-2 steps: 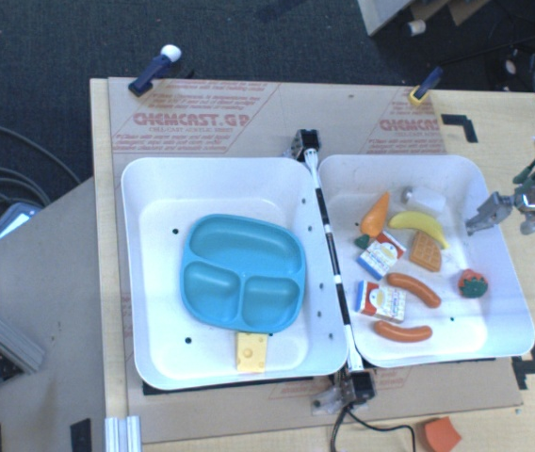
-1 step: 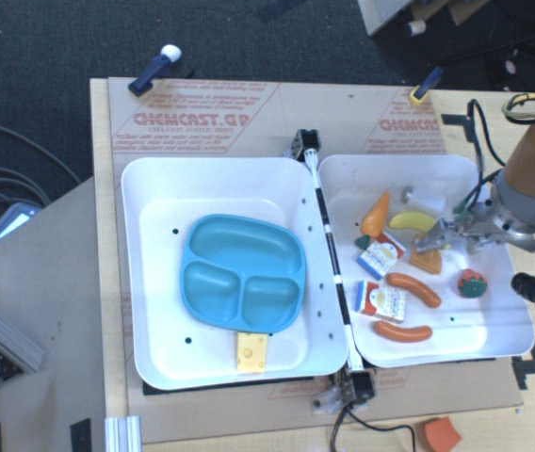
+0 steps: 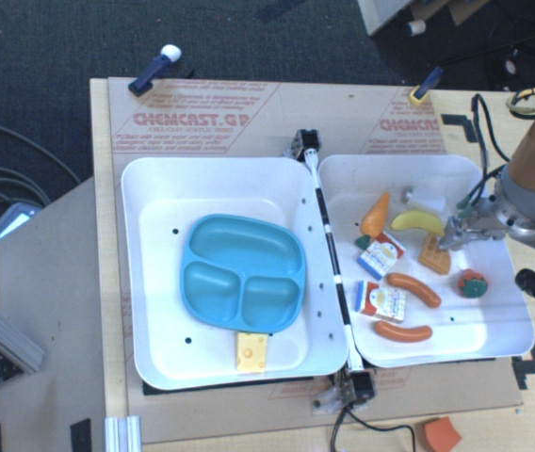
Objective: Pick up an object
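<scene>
The right bin [image 3: 352,185] holds an orange carrot [image 3: 376,213], a yellow banana [image 3: 416,221], a brown waffle piece [image 3: 433,255], two sausages [image 3: 413,288] [image 3: 402,330], two small printed cartons [image 3: 380,253] [image 3: 381,301] and a red and green strawberry [image 3: 473,284]. My gripper [image 3: 454,237] reaches in from the right and hangs low over this bin. It sits just right of the banana and at the waffle piece's upper right corner. Nothing is visibly lifted.
The left bin [image 3: 154,252] carries a blue divided plate [image 3: 243,273] and a yellow cheese wedge [image 3: 251,350] at its front. A black clamp bar [image 3: 324,234] runs between the bins. An orange block [image 3: 440,432] lies off the bench's front edge.
</scene>
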{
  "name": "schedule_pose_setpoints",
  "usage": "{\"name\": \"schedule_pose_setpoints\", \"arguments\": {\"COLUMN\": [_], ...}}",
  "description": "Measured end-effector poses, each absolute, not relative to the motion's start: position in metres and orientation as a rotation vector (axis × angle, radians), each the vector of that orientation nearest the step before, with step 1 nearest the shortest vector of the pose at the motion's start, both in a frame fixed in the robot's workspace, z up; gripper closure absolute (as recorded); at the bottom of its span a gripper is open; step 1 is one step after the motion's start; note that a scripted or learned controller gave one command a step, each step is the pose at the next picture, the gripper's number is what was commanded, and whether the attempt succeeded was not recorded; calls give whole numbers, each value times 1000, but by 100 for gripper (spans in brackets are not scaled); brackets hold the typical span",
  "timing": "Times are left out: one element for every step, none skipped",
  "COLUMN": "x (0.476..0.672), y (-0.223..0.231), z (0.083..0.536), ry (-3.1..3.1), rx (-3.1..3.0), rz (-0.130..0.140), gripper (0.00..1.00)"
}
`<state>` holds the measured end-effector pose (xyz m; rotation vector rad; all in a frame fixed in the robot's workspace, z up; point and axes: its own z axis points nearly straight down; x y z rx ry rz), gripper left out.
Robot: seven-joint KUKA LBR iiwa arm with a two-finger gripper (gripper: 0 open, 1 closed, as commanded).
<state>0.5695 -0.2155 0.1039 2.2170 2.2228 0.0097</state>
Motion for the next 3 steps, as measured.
{"name": "schedule_pose_setpoints", "arguments": {"x": [569,601,602], "y": [-215,-172,-172], "z": [104,84,95], "ry": [2223,2223,2222], "rx": [2218,2220,2218], "rz": [10,1,1], "gripper": [0,0,100]}}
